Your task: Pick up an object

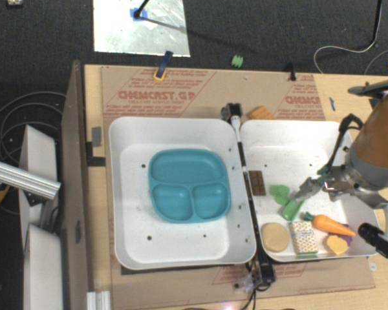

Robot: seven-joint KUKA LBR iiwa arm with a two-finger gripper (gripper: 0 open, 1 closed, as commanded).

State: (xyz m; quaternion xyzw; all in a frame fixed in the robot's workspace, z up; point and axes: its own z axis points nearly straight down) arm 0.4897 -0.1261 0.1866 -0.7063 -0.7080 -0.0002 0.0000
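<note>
My gripper hangs over the right bin, near its middle right, with its tip just right of a green pepper-like piece and above a second green piece. Nothing shows between its fingers. Along the bin's front lie a round tan cookie, a checkered little box, an orange carrot and a yellow-orange chunk. A small brown block rests by the bin's left wall.
The left bin holds a blue divided plate. An orange block lies on the cardboard behind the bins. The far half of the right bin is bare white floor.
</note>
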